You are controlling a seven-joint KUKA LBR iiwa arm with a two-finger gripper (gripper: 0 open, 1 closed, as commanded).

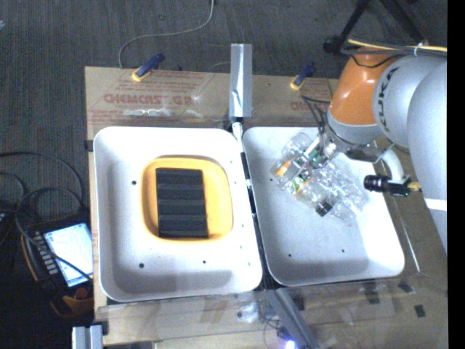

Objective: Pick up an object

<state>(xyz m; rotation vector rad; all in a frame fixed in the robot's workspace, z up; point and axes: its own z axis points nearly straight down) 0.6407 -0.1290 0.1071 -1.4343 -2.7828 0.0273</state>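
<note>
A yellow tray-like object with a black ridged insert lies flat in the middle of the left bin. My gripper, a clear plastic assembly with small green and orange parts, hangs low over the upper middle of the right bin. It is well to the right of the yellow object, across the wall between the bins. I see nothing held in it. The grey arm with its orange band comes in from the upper right.
A metal post stands at the back between the bins. Two blue-and-yellow clamps sit on the cardboard sheet behind them. Cables and a small lit screen lie on the floor at the left.
</note>
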